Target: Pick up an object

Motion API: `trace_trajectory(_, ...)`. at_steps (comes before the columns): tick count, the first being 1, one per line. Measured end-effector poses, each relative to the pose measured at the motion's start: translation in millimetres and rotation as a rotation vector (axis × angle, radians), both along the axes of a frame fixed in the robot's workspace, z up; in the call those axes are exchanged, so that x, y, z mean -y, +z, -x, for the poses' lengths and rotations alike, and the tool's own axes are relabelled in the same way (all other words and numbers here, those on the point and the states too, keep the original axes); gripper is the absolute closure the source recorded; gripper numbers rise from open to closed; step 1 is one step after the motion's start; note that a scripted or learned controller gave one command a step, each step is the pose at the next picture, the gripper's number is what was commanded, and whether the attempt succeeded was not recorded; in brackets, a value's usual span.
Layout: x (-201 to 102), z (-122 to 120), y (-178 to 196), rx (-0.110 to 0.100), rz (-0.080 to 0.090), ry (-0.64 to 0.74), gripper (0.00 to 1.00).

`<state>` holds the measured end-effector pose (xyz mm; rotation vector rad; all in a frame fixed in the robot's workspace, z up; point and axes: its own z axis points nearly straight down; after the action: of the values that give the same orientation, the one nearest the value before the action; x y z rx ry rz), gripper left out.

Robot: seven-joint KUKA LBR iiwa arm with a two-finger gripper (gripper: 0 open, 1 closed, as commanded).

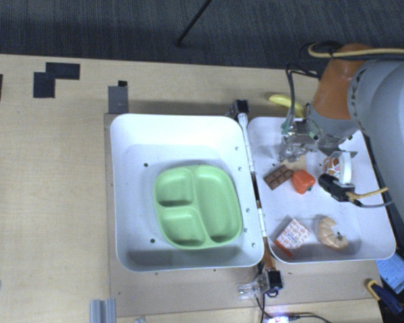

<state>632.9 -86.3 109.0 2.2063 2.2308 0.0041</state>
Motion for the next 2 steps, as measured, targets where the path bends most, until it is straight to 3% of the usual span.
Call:
trace_trajectory(1,101.8,-9.4,-17.6,0.007,0.005,-0.007,1.0)
trace_trajectory(2,85.0,-13.0,-18.1,0.003,-0.025,0.003,0.0)
